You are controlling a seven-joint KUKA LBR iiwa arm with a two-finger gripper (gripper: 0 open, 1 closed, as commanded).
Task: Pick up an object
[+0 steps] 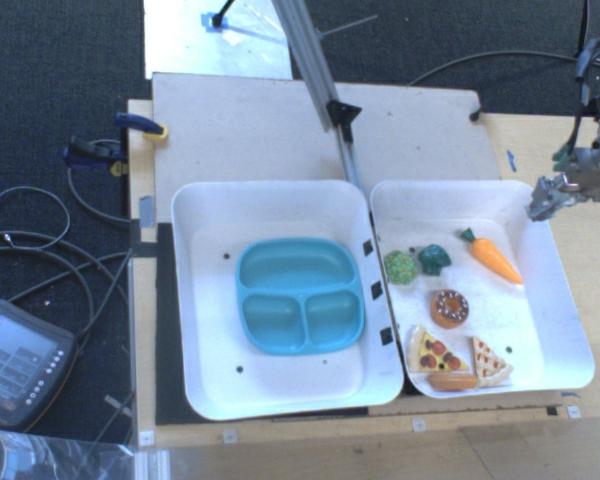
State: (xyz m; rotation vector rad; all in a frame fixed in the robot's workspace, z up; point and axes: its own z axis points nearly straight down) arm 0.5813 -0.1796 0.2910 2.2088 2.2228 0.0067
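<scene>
The right bin [550, 268] holds toy food: an orange carrot [495, 257], a pale green lump [400, 267], a dark green broccoli [434, 259], a brown donut [449, 309], two pizza slices [433, 351] [489, 359] and a sausage [452, 380]. My gripper [546, 200] hangs over the right bin's far right rim, right of and above the carrot. Nothing is visibly held in it.
The left bin [205, 268] holds a blue sectioned plate [300, 295]. A slanted metal pole [315, 63] runs down to the gap between the bins. Clamps [115, 143] sit at the bench's left edge, and a pendant [15, 358] and cables lie on the floor at left.
</scene>
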